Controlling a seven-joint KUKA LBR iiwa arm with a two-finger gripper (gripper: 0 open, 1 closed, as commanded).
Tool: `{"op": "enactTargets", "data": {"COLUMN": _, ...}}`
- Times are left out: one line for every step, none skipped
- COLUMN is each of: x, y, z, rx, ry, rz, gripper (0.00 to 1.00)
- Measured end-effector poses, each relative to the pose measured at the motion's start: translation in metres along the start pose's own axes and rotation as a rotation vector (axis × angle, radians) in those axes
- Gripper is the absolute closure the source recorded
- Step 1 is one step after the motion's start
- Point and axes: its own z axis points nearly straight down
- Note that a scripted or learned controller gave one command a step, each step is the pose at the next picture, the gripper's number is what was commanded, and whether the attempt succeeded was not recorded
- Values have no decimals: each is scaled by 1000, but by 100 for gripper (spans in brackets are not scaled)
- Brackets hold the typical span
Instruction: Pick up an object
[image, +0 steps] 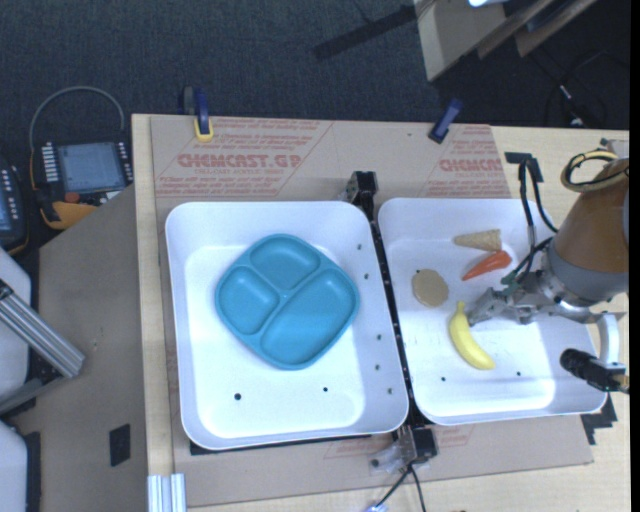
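one banana (470, 342) lies just beside the tool (487, 306).

We see a robotics lab. A handheld grey control pendant with a screen (88, 167) sits upper left. Blue clamps (200, 112) pin the paper-covered bench (300, 155).

Dark blue carpet floor (280, 60); tan bench board (300, 150); handheld pendant (88, 165) left.

Yellow banana (469, 340), round cookie (431, 288), carrot (487, 265), wedge (479, 240) in right bin (520, 395)
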Motion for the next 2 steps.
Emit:
{"op": "enactTargets", "data": {"x": 0, "y": 1, "z": -11, "rx": -3, "ry": -2, "rz": 0, "gripper": 100}}
{"op": "enactTargets", "data": {"x": -2, "y": 5, "z": -53, "rx": -8, "ry": -4, "rz": -1, "gripper": 100}}
